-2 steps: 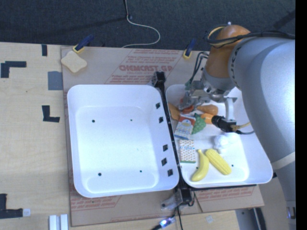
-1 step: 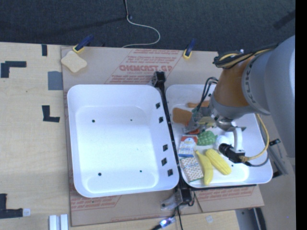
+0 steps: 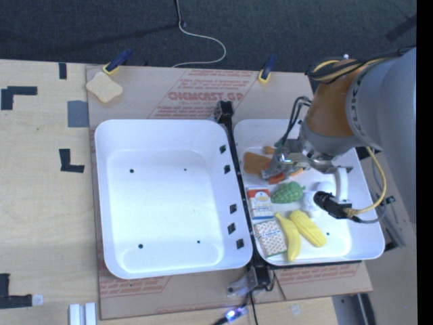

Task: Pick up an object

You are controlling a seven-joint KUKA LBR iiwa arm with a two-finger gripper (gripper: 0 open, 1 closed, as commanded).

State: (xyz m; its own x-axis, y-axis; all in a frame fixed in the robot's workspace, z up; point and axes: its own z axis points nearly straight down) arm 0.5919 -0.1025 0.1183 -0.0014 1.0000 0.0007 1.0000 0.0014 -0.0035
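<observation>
Several small items are lying in the right bin (image 3: 365, 252), and we are hovering the gripper (image 3: 281, 162) over its upper part, just right of centre frame. Directly below and touching the claw, an orange-red piece (image 3: 276, 177) is sitting, with a brown item (image 3: 254, 161) just to its left. We cannot tell whether the claw is gripping. Further down-frame are lying a green piece (image 3: 287, 192), corn (image 3: 308, 227) and a banana (image 3: 289, 237).

High slanted overhead of both bins (image 3: 101, 141)
</observation>
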